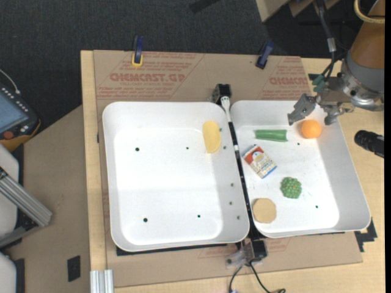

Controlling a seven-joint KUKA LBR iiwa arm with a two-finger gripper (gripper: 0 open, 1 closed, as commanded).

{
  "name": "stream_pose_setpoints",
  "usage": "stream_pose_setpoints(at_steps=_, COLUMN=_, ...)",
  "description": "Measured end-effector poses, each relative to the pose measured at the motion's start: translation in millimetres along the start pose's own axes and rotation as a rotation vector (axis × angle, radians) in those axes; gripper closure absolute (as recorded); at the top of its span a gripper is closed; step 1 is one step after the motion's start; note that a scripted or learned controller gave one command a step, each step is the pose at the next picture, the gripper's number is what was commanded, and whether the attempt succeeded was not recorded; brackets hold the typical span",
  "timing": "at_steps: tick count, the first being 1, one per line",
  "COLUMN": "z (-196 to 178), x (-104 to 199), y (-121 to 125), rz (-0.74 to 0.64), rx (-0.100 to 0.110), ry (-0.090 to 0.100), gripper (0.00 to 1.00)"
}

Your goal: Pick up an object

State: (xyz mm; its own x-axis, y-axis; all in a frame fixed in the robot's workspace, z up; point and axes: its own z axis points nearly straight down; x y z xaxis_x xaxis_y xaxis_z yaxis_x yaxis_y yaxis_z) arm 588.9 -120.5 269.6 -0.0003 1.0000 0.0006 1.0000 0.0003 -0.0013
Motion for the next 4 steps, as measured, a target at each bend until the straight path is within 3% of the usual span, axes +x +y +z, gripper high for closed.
stream_pose_setpoints(at_steps=1, z=118, x=-36, y=-68, rz=0.007, rx=0.015, ry=0.002, gripper=0.0)
stream_pose_setpoints(at_steps=2, z=185, x=28, y=-108, rz=0.0, rx=-0.011, ry=-0.007, gripper=0.0)
stream_pose_setpoints(at_steps=3, z=170, x=24, y=-105, rz=0.005, rx=-0.021, ry=-0.011, gripper=1.0)
stream_pose_setpoints(at_steps=4, z=12, x=79, y=-85, rz=-0.009, rx=-0.021, ry=0.0, gripper=1.0)
